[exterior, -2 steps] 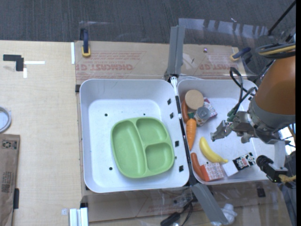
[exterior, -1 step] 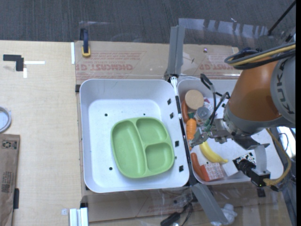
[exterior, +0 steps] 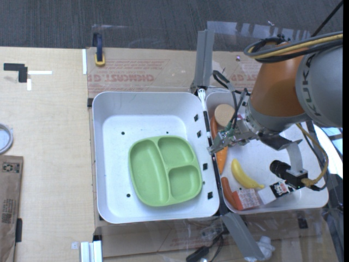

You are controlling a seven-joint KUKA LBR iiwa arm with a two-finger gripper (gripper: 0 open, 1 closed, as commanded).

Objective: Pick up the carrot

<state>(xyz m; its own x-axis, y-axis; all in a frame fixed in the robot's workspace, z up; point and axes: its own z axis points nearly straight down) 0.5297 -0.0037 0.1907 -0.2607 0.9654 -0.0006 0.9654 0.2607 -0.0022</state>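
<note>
The gripper (exterior: 222, 142) sits low at the right bin's (exterior: 313, 201) left wall, right where the carrot (exterior: 221, 157) lies beside the banana (exterior: 244, 175). Honestly can't tell whether it's got a hold on it

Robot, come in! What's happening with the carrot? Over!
Gripper low over right bin's left edge, grip unclear. Carrot lying just under it, against the wall. Banana close beside.

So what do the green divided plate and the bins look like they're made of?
Green divided plate: probably moulded plastic, with a matte, even colour and soft rounded ridges. Left bin and right bin: likely thin white plastic, smooth with a slight sheen and rounded corners.
</note>
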